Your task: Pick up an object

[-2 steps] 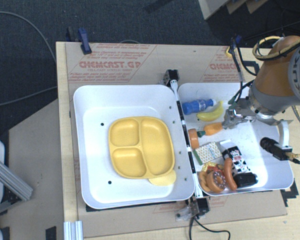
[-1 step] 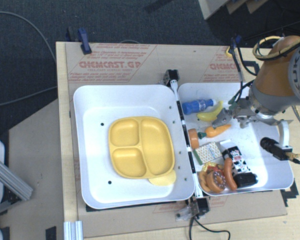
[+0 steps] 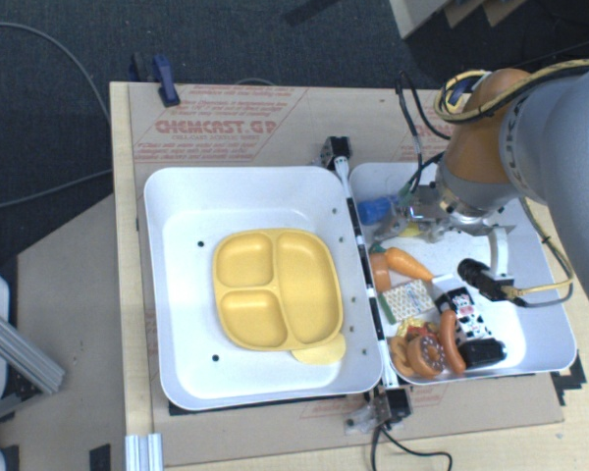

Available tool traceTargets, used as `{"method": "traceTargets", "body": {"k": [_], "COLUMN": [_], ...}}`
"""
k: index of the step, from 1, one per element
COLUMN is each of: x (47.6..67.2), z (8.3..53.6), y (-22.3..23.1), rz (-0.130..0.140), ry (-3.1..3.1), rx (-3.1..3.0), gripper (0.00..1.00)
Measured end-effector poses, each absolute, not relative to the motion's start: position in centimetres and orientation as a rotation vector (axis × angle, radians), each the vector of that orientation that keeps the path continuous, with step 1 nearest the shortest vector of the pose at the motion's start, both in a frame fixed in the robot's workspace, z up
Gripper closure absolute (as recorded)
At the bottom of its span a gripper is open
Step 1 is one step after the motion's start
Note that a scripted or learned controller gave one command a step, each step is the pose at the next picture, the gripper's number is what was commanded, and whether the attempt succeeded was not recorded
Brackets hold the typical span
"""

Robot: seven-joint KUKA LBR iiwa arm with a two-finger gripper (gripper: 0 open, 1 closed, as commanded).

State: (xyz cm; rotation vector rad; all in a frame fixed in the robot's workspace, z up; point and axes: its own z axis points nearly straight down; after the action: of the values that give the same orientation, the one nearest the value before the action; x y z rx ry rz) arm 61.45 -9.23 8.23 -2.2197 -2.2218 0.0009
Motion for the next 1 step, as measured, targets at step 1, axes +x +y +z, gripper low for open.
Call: {"method": "traceTargets", "body": {"k": [1], "x": [53.80], "z": [8.72], "y": [-12.08], "rz": [-0.020], "ry": [-2.243], "rx": [-2.234], "gripper": [0.00]}}
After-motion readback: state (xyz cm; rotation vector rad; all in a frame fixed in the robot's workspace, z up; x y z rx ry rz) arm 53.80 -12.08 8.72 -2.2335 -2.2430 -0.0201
